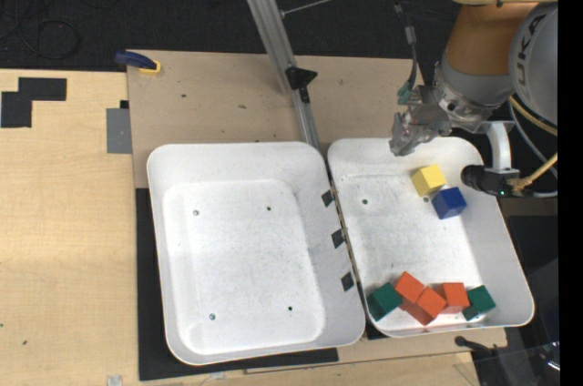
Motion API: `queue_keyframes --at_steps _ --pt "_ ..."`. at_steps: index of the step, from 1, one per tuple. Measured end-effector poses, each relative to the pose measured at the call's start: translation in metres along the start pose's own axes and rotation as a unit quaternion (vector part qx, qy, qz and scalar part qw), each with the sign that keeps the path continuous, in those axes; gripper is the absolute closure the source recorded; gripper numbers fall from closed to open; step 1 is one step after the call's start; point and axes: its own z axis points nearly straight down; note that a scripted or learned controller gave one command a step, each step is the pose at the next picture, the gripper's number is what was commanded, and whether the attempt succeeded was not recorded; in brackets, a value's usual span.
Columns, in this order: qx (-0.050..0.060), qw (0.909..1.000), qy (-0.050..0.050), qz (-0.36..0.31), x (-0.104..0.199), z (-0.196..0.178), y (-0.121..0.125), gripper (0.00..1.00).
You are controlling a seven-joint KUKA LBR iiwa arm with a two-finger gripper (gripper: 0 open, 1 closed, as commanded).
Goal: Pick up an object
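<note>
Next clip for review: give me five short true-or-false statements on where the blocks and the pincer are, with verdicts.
1. The yellow block lies in the left bin. False: it lies in the right bin.
2. The blue block sits right beside the yellow one. True.
3. The pincer grips a green block. False: nothing shows in it; it hangs over the right bin's far edge.
4. Orange blocks and green blocks cluster at the right bin's near edge. True.
5. The left bin holds a blue block. False: the blue block is in the right bin.
</note>
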Motion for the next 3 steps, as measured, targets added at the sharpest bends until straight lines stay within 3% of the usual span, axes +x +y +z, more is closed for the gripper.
queue_keyframes --at_steps 2,3 --pt "0.0 1.0 0.0 0.0 0.113 0.001 -0.021 1.0" --pt "0.001 1.0 -0.001 0.0 0.164 0.021 -0.032 1.0"
